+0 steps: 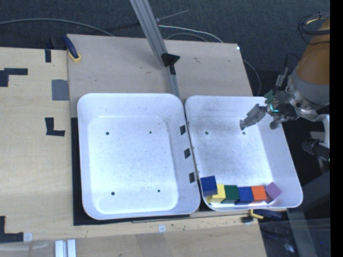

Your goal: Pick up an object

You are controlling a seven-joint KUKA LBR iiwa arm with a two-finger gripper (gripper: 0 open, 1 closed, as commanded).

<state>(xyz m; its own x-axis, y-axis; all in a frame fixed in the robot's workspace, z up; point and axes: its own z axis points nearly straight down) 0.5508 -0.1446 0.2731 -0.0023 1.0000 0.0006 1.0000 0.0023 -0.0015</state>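
Along the right bin's point(278, 143) front wall sits a row of colored blocks point(238, 193), left bin point(94, 143) bare, pincer point(256, 116) hovering, can't tell its grip state.

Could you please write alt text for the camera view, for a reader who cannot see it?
A grey robot arm reaches in from the right, its gripper above the right bin, apart from a row of coloured blocks along that bin's near edge. The left bin sits beside it on a wooden bench.
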